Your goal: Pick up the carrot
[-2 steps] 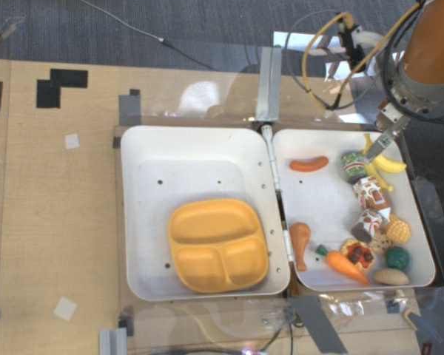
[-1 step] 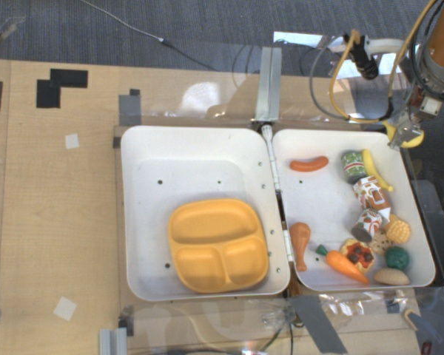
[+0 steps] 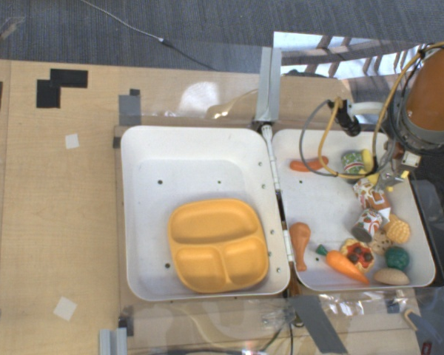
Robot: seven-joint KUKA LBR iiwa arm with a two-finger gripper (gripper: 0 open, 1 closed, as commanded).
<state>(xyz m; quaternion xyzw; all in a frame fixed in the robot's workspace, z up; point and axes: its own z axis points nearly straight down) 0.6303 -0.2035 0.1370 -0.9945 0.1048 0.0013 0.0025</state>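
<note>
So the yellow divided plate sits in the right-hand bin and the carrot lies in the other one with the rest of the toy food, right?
Not quite. The camera view shows the yellow divided plate in the left bin. The carrot lies in the right bin with the rest of the toy food, as you said.

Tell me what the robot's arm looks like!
The arm comes in from the right with a big rounded orange part above a grey collar. Yellow and black cables loop beside it, and one ends in a black plug.
</note>
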